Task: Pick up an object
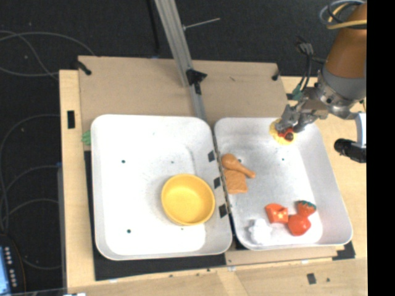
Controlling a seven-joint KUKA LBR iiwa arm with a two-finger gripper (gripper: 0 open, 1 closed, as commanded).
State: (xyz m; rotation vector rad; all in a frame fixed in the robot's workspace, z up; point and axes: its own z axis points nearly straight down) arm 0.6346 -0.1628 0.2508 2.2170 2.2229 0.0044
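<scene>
My gripper [287, 127] hangs over the far right corner of the right bin [308, 165], right above a small yellow and red object [285, 136] that peeks out beneath it. In the same bin, an orange-brown toy piece [235, 171] lies by the left wall. Two red pieces [276, 213] [300, 219] and a white lump [260, 230] sit near the front. A yellow bowl [187, 199] stands in the left bin [136, 159], toward its front right.
A slanted metal rail [179, 42] runs from the top down to the gap between the bins. Black clips [217, 180] line the divider. Cardboard surrounds both bins.
</scene>
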